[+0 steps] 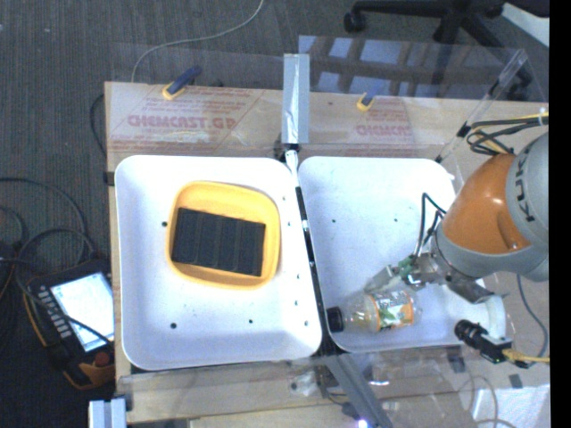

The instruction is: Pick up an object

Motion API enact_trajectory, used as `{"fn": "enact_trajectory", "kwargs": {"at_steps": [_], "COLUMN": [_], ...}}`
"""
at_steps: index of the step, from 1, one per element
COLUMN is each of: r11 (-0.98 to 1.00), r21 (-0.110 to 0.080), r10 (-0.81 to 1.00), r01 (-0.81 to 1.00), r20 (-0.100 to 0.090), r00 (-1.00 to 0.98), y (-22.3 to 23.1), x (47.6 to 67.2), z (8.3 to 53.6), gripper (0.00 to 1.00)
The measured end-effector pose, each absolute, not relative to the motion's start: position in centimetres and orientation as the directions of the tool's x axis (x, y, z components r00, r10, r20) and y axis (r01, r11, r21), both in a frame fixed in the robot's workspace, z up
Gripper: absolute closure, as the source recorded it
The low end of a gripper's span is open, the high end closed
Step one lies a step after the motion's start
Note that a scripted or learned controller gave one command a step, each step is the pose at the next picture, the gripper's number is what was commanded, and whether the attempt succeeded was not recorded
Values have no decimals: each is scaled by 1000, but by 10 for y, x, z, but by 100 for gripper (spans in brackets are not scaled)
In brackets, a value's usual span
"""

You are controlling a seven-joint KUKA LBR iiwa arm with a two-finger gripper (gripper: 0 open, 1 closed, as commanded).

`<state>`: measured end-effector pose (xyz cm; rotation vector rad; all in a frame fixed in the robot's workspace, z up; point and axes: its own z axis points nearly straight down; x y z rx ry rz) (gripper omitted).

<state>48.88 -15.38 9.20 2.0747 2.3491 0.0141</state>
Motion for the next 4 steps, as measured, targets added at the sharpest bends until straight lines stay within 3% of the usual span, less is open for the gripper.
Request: {"fn": "enact_trajectory", "kwargs": {"at_steps": [4], "r11": [100], "r21": [20], "r10": [995], "r01": [995], "r20": [-12], "r00": [-100], "y": [-143], "x": [490], "z": [92], "gripper": [0]}}
